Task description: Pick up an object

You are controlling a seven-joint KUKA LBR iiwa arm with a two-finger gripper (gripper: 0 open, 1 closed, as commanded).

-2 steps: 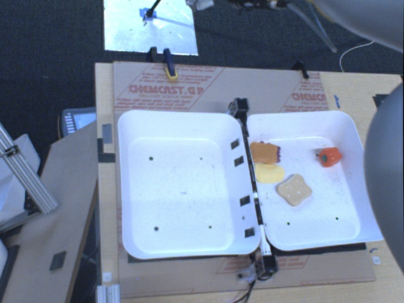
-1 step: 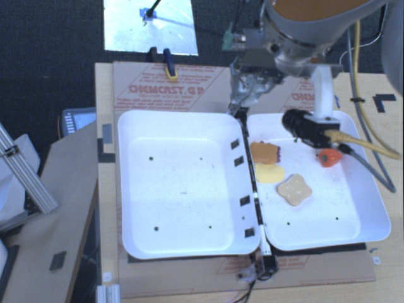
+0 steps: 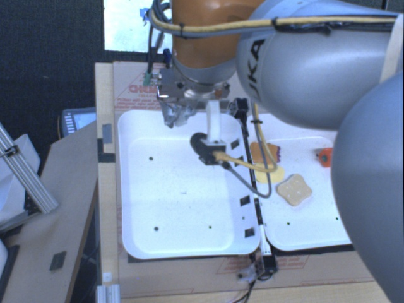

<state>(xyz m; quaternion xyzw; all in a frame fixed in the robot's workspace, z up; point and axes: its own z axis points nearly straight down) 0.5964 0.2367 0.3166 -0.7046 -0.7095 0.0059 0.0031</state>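
Up and to the view's left of the tan bread-shaped piece, and well apart from it, I see the gripper hanging over the far rim of the neighbouring white bin. The wrist and its orange band sit right on top of it from this angle. I only get a blurred grey lump of metal below them, so I cannot tell how far the gripper is open or whether it has hold of anything.

The tan piece itself lies flat on the floor of its own white bin, near the wall that bin shares with the neighbouring one.

Just beyond the tan piece, toward the far side, is a yellow-and-orange piece. A loop of the robot's cable crosses in front of it, and I cannot make out whether it is one thing or two lying together.

Further to the view's right of the tan piece, and a little farther back, a small orange piece pokes out from under the arm. Its right side is hidden by the big grey link, which also covers that whole end of the bin.

On the far side of the shared wall from the tan piece, the neighbouring bin's floor shows a few dark specks, too small for me to identify.
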